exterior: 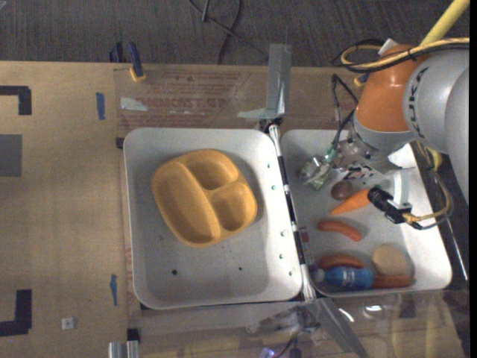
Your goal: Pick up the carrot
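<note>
Hanging over the upper part of the right bin point(440, 267), the gripper point(344, 162) is being shown low above the bin floor, but whether it is open or closed cannot be told, since the wrist is covering it; nothing can be seen held. The carrot point(352, 202) is lying just below the gripper on the bin floor, tilted with its thick end toward the upper right and its tip toward the lower left. A small brown rounded item point(341, 190) is touching the carrot's upper left side. A crumpled green-and-clear wrapper point(316, 169) is lying just left of the gripper. A black connector with a yellow cable point(387, 203) is dangling from the arm beside the carrot's thick end. Lower down, a red sausage point(340, 230) is lying apart from the carrot. Along the bottom wall, a blue-labelled bottle point(347, 277) is lying on its side, with a second sausage point(340, 260) just above it and a tan round piece point(391, 260) to its right. In the left bin point(149, 274), a yellow divided plate point(204, 196) is sitting near the centre.
</note>
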Robot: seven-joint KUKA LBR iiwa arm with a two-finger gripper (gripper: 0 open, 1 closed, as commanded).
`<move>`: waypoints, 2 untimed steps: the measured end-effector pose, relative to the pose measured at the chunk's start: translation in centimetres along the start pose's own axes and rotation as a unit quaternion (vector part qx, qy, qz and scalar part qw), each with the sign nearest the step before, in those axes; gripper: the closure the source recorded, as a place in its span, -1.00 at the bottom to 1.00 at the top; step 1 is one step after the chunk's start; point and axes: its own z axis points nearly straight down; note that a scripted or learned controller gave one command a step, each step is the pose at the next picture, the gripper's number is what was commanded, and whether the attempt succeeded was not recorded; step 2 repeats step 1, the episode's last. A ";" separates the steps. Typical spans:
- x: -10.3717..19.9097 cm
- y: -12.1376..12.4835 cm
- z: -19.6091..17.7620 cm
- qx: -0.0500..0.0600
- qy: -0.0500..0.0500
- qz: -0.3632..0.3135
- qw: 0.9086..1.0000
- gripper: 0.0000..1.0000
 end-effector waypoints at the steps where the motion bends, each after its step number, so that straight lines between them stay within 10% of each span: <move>1: -0.8 -5.9 1.0 0.000 -0.001 -0.079 0.997 -1.00; 2: -0.8 -5.9 1.0 0.000 -0.001 -0.079 0.997 -1.00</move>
